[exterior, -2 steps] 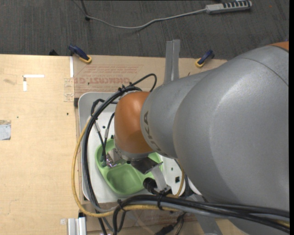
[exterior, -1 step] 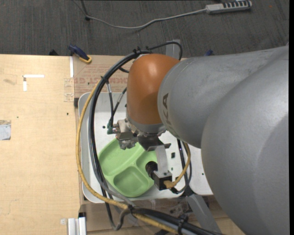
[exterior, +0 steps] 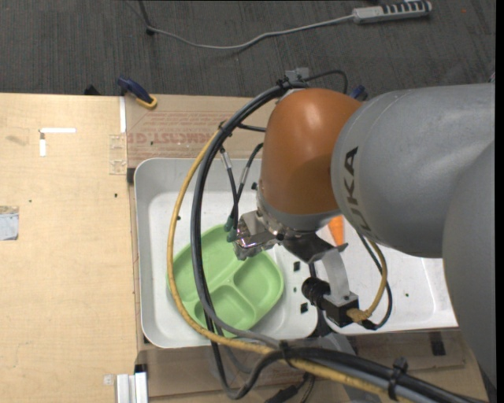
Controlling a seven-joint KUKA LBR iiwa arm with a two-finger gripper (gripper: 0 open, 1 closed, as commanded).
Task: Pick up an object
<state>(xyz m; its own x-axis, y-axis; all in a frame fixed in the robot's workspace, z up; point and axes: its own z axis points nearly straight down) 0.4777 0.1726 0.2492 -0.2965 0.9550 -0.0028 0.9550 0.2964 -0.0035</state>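
A light green divided plate point(exterior: 228, 279) lies in the left part of the white bin point(exterior: 146, 260), with its compartments facing up. My arm's orange wrist band point(exterior: 307, 153) hangs over the bin's middle and hides much of it. Below the band, the metal part of my gripper point(exterior: 253, 238) sits over the plate's upper right rim. A small orange object point(exterior: 337, 230) peeks out to the right of the wrist, mostly hidden by the arm. Yellow and black cables point(exterior: 186, 260) loop down across the plate.
A bare wooden benchtop point(exterior: 63, 236) stretches to the left of the bin. A blue-handled clamp point(exterior: 137, 90) sits at the bench's far edge. A grey cable and a power strip point(exterior: 391, 9) lie on the dark floor beyond.
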